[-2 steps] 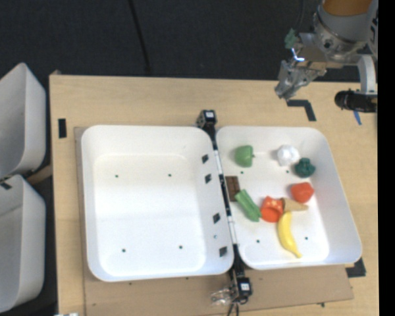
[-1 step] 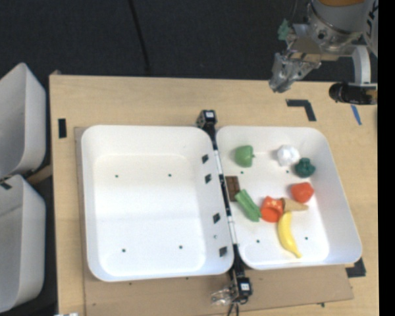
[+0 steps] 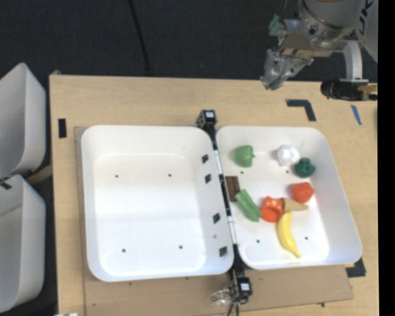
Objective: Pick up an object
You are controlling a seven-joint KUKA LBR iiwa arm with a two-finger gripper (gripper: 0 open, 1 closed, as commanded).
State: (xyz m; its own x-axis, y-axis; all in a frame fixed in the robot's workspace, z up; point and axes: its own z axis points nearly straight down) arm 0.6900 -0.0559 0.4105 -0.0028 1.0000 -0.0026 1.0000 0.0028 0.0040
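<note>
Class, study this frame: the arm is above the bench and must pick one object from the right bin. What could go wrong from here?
1. The banana, orange piece and red piece lie close together, so the gripper may nudge a neighbour.
2. The green cucumber-like piece lies near the bin divider; the fingers might strike it.

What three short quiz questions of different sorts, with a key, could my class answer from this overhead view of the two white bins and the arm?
1. True or false: the yellow plastic banana lies in the right-hand shallow white bin.
2. Multiple choice: the white crumpled ball sits nearest which thing? A) the dark green lumpy toy B) the long green pod-shaped vegetable C) the banana.
3. Fill in: the two-finger gripper hangs above the bare ____ bench top, beyond the bins.

Key: 1 true; 2 A; 3 wooden.
</note>
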